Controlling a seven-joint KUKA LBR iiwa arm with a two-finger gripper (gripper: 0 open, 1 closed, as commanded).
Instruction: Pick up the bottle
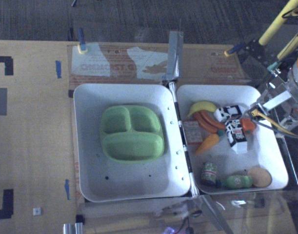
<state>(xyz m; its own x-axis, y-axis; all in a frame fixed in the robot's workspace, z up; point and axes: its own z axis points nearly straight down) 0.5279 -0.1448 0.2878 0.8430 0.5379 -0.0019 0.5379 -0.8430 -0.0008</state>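
two shallow white bins sit side by side on the bench. the left bin [85,145] holds a green divided plate [132,132], lying flat a little toward its far side. the right bin [270,150] holds the clutter. the bottle [235,182], green with a darker cap end pointing left, lies on its side along the near wall of the right bin. just left of it stands a small green can [209,171], and just right of it lies a round tan piece [260,176] that may be a potato or a bread roll; the view is too soft to say which. farther back in the same bin, a yellow banana [201,106] rests at the far left, with a reddish sausage [209,121] just in front of it and an orange carrot [208,143] slanting toward the near left. a black-and-white carton [236,134] lies near the middle, with a second black-and-white piece [228,113] beyond it.

the gripper [258,112] reaches in from the right over the far right part of the right bin, close to the carton and well apart from the bottle. whether it is spread or closed i cannot tell.
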